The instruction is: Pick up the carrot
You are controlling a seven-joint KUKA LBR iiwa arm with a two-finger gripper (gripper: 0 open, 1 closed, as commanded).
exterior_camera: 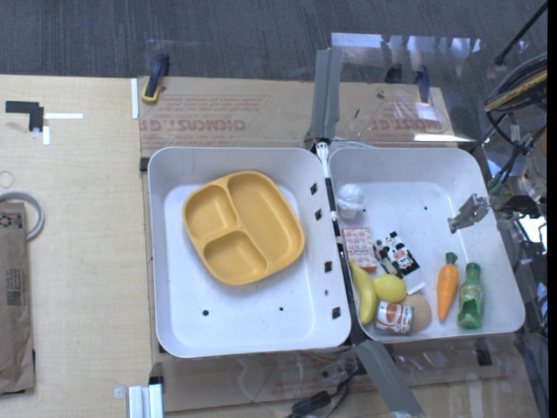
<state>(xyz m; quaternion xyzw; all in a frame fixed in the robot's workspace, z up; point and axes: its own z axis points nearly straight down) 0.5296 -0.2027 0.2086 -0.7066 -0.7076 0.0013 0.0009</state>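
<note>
Gripper (468, 212) is seen low over the right bin (418, 168), near its right wall, and nothing is held in it; whether it is spread or pressed together cannot be told. The carrot (446, 287) is found toward that bin's near right corner, upright, just beside a green bottle (470, 296). Trouble is judged likely from this crowding: the bottle could be caught or knocked aside during the descent. A slip off the carrot's tapered body is also to be feared, and the bin's wall may be struck.
</note>
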